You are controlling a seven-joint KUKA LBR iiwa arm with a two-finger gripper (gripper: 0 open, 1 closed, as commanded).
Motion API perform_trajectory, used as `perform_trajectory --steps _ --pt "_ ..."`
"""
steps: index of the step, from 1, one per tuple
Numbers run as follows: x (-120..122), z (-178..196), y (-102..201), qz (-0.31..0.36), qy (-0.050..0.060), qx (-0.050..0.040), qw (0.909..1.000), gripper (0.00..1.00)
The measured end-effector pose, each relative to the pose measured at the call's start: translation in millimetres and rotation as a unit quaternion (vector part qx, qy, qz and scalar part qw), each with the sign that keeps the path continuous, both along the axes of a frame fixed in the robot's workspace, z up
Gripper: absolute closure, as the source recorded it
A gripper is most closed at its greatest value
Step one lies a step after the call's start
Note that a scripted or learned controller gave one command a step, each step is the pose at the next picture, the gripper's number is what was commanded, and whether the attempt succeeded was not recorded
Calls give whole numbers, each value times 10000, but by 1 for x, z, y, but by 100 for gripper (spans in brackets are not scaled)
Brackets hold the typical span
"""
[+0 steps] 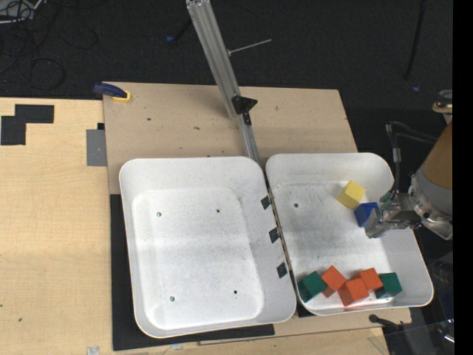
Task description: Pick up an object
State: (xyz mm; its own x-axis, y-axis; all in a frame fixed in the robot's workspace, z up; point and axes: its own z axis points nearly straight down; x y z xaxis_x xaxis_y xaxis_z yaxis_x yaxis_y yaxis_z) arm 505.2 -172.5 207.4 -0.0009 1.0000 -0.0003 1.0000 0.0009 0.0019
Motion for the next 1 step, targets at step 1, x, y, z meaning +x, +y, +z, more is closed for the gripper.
perform_trajectory --steps 1 --pt "20 12 53 24 13 15 10000 100"
